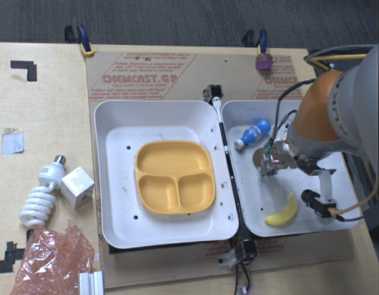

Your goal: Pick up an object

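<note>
Over the right bin (343, 165), the arm bends down, its gripper (267, 163) low near the floor. Whether it grasps anything, I cannot tell. A yellow banana (282, 212) lies curved nearby.

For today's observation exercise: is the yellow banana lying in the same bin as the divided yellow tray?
No. The banana lies in the right bin, while the divided yellow tray sits in the left bin.

Floor: dark grey carpet (177, 8) is seen beyond the bench.
Bench: pale wood (35, 115), overlaid by a brown printed board (146, 72).
Clamps: two blue ones (83, 40), apparently gripping the board's far edge.
</note>
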`<state>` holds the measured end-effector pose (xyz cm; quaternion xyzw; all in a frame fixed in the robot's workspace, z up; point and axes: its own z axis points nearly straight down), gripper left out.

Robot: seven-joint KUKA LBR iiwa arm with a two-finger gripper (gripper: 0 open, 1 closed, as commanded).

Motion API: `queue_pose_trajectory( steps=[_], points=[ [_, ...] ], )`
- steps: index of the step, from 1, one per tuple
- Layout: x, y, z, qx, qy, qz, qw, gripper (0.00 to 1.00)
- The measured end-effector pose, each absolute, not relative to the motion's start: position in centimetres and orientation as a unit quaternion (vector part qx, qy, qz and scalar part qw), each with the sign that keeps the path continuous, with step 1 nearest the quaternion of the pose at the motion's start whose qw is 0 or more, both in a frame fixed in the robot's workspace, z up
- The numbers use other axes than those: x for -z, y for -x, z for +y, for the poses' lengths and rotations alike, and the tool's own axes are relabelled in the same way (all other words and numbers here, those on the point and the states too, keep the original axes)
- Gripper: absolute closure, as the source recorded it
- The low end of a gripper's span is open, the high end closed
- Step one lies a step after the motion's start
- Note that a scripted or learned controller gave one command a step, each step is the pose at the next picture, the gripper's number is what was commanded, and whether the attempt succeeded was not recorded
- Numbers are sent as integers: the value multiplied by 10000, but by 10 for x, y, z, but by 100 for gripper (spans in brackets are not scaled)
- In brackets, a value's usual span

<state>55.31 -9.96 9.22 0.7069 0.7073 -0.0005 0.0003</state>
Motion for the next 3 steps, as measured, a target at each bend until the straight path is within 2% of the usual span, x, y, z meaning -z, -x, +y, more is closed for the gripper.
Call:
queue_pose_trajectory(
  steps=[1, 2, 3],
  points=[
    [-92, -500, -94, 1, -7077, 7065, -2, 0],
    [-92, -478, -93, -1, -7077, 7065, -2, 0],
    [-92, -478, -93, -1, -7076, 7066, 2, 0]
  ],
)
